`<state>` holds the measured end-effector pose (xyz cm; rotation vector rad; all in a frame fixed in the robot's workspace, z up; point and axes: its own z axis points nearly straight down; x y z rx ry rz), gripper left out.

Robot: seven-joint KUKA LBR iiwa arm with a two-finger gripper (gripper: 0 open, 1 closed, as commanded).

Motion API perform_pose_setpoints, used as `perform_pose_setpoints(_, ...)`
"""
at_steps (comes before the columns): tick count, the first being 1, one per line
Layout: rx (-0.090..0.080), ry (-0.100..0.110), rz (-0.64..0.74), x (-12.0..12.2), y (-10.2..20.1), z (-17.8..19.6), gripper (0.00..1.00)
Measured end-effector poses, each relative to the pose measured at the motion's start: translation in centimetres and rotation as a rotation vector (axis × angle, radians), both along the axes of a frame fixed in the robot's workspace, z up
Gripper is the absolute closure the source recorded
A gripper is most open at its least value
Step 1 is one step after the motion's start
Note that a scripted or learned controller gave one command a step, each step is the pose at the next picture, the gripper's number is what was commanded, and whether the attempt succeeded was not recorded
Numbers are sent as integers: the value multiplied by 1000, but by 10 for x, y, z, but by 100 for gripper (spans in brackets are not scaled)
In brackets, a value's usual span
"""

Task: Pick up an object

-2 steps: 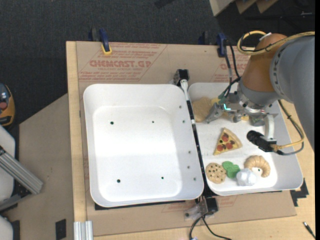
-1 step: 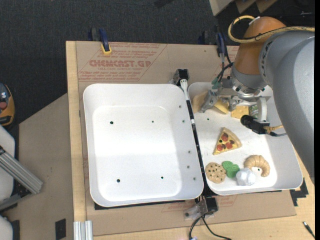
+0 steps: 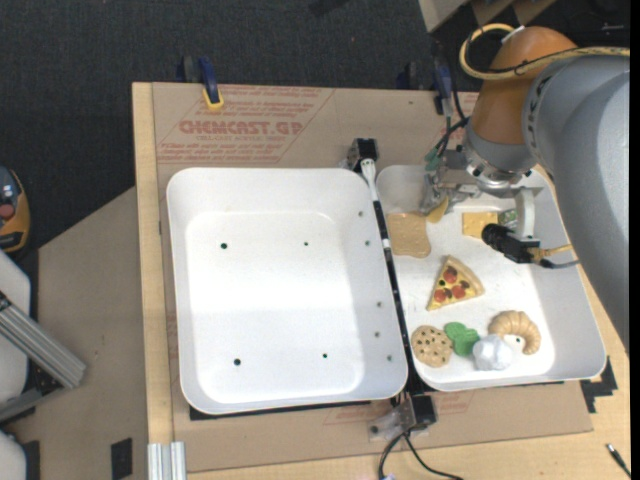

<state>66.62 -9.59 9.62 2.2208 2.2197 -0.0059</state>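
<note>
My gripper (image 3: 479, 212) is low over the back of the right bin (image 3: 570, 308), hanging from the grey arm with the orange band. It is open, its fingers spread wide. One fingertip (image 3: 436, 206) is by a tan bread slice (image 3: 407, 234), the other sits to the right. A small yellow block (image 3: 479, 224) lies on the bin floor between them, not gripped. Nearer the front lie a pizza slice (image 3: 455, 283), a cookie (image 3: 431, 345), a green piece (image 3: 462, 336), a white-grey lump (image 3: 492, 353) and a croissant (image 3: 516, 330).
The left bin (image 3: 180, 268) sits beside the right one, the two rims meeting along a ridge (image 3: 385, 258). Both rest on a cardboard sheet (image 3: 250, 123) held by clamps at the back. The bulky arm covers the right bin's back right corner.
</note>
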Motion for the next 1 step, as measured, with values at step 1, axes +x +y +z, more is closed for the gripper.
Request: perform_pose_setpoints(1, 10, -8, 12, -48, 115, 97, 100)
